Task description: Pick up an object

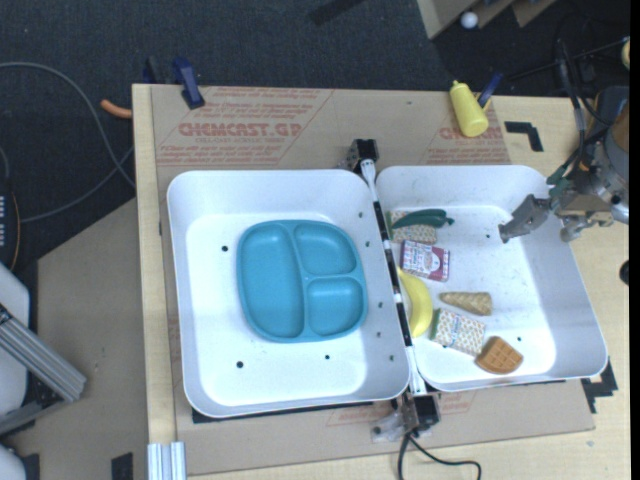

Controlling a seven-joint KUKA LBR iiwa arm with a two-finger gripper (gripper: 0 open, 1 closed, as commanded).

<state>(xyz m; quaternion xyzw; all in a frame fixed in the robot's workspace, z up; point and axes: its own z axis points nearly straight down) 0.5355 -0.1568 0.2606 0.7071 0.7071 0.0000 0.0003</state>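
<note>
The right bin (560, 298) holds several toy foods along its left side: a green pepper (428, 218), a cracker (416, 235), a pink packet (425, 260), a yellow banana (418, 304), an ice cream cone (467, 301), a speckled cracker packet (458, 330) and a brown waffle (499, 355). My gripper (538, 232) hangs over the upper right part of this bin, open, with nothing between its fingers (515, 221). It stands well to the right of the pepper and packet, apart from all the items.
The left bin (200, 298) holds a blue divided plate (300, 278). A yellow bottle (467, 109) and a blue clamp (187, 83) sit on the cardboard bench behind the bins. The right bin's right half is bare white floor.
</note>
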